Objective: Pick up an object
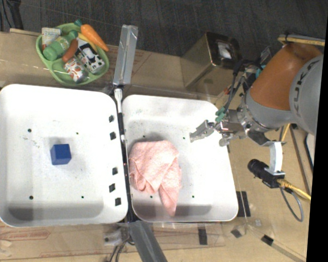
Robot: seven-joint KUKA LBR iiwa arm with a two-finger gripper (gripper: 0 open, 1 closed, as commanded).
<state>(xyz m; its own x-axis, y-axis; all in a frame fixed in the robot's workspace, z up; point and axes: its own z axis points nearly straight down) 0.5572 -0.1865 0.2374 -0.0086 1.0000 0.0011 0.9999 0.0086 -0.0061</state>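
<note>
Grey metal gripper hangs over the upper right part of the right bin, reaching in from the right. One finger shows as a pale wedge pointing left; a second darker piece sits just beside the wrist. Spread or pressed together: cannot tell at this slant. Nothing visible between the fingers.

Nearest candidate: pink cloth, crumpled, lying in the left half of the same bin, below and left of the gripper, apart from it. Blue cube sits alone in the left bin, well apart.

Judgement: approach stage, nothing grasped yet. For the cloth, best to come down over a raised fold near its middle, not the thin trailing edge at its lower right, and close on bunched fabric so it does not slip.

Green bowl of toy food stands beyond the bins, out of play.

Hard to read: fingertip shape, cloth height, cables crowding the wrist; arm cut off at right.
</note>
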